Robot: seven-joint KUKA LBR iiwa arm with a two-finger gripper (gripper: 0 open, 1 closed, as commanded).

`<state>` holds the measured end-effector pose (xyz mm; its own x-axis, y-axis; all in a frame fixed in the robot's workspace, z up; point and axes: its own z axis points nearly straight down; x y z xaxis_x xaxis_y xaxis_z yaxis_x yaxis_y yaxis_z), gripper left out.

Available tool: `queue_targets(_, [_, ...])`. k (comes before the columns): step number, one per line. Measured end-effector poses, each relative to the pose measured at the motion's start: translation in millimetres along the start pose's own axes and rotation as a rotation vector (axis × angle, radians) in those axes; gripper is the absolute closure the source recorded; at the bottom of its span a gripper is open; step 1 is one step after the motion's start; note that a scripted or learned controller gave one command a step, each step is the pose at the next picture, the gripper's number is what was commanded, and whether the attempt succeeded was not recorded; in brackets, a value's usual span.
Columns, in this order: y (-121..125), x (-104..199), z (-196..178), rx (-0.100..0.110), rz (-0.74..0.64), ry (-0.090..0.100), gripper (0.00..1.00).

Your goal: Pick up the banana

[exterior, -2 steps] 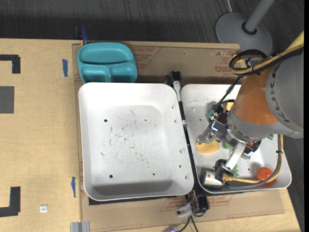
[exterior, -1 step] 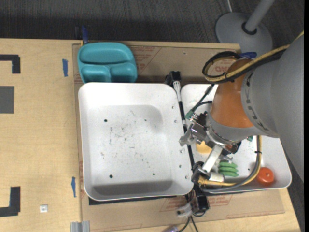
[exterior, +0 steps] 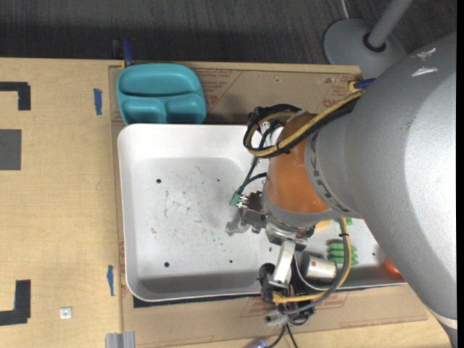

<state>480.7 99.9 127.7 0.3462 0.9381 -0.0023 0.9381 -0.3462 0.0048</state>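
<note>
My arm reaches in from the right, and its orange band [exterior: 290, 183] hangs over the seam between the two white bins. The gripper [exterior: 243, 217] points down at the right side of the left bin [exterior: 145, 267], close above its floor. The wrist covers it from above. The arm's bulk covers most of the right bin [exterior: 377, 256], so whatever lies under it is hidden. Nothing yellow and banana-shaped can be made out in the parts of the bins that are in sight.
A teal two-compartment tray [exterior: 161, 93] stands just behind the left bin. In the right bin's visible strip lie a green piece [exterior: 336, 252] and a bit of something orange [exterior: 392, 269]. The left bin's floor bears scuff marks and small dark specks.
</note>
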Motion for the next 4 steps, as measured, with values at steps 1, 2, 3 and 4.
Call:
queue_targets(1, [2.5, -13.9, -9.5, 0.001, 0.017, -0.022, 1.0])
queue_targets(2, [3.6, -12.5, -6.0, -0.002, -0.015, -0.022, 1.0])
queue_targets(3, [3.6, -12.5, -5.7, -0.001, -0.033, -0.023, 1.0])
queue_targets(4, [3.4, -12.9, -5.7, 0.0, -0.048, -0.022, 1.0])
